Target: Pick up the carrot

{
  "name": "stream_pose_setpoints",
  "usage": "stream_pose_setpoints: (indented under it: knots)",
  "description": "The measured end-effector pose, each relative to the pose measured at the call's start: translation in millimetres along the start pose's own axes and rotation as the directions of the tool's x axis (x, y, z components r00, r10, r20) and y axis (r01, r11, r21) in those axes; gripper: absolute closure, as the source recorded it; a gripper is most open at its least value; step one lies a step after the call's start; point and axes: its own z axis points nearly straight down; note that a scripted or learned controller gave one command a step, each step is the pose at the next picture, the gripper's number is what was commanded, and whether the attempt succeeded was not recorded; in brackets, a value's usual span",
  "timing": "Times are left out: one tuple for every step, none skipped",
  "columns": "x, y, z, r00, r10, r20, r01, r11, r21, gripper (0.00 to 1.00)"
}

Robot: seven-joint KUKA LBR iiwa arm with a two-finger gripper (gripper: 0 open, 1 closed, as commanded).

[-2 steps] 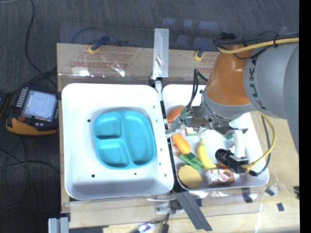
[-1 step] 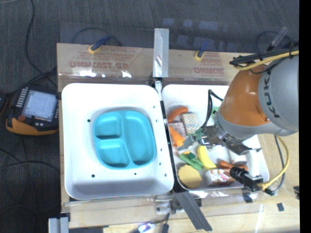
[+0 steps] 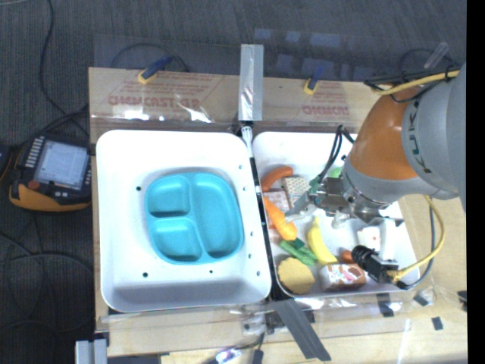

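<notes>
The carrot (image 3: 278, 218) is orange with a green leafy end and lies at a slant along the left wall of the right bin (image 3: 333, 141). My gripper (image 3: 322, 198) hangs over the middle of that bin, a little to the right of the carrot and above it. The grey arm with its orange band (image 3: 386, 146) comes in from the right and hides the bin's right side. I see nothing held in the gripper.
Around the carrot lie an orange sausage (image 3: 276, 175), a printed packet (image 3: 282, 198), a yellow banana (image 3: 320, 243), a round tan bun (image 3: 295, 275) and a red-labelled pack (image 3: 345, 277). The left bin (image 3: 121, 203) holds a blue divided plate (image 3: 193, 214).
</notes>
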Motion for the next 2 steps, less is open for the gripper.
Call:
stream_pose_setpoints:
  knots:
    - [23.3,5.2,-0.5,0.991,-0.135,0.004,0.135,0.991,-0.001,0.0]
    - [50.0,12.7,-0.7,0.961,-0.278,0.004,0.278,0.961,-0.001,0.0]
